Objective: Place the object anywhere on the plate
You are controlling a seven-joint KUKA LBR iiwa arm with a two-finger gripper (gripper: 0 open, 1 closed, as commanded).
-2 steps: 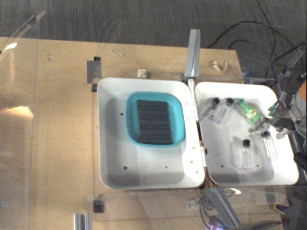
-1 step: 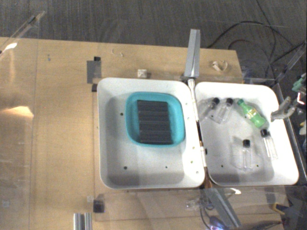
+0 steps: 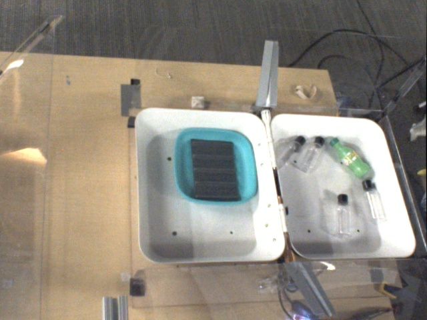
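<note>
Gripper's state: cannot tell. Black ribbed rectangular block (image 3: 215, 170) lies flat on the teal plastic plate (image 3: 181, 169) in the left white bin (image 3: 153, 225), so placement looks done, nothing left.
</note>
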